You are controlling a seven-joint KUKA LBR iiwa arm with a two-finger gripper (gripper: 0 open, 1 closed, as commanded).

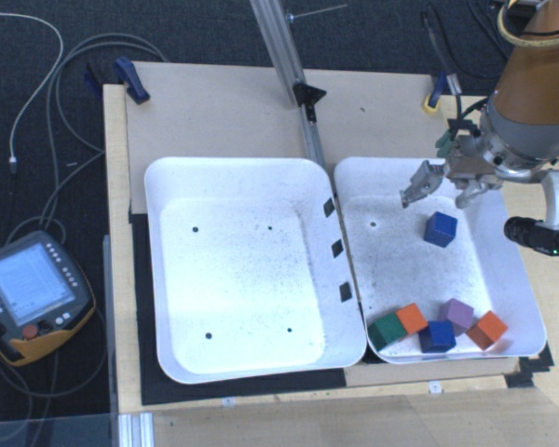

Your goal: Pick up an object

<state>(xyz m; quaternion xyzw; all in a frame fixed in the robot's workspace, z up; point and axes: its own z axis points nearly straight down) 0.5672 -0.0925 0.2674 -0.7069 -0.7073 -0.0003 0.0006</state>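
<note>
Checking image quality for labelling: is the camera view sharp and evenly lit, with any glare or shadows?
Camera view: even, soft light; both white bins bright but not blown out; faint shadow under the lone blue cube; gripper slightly soft, cubes crisp.

Gripper (444, 191) open over right bin (391, 277), w/ lone blue cube (440, 228) just below, untouched. Five more cubes bunched at bin's front edge. Left bin (168, 194) beside it.

Robot arm (533, 82): rounded orange-tan housing above a grey wrist ring. Black cables run along its upper side. The tool (444, 189) is pale grey metal with two slim angled fingers.
</note>
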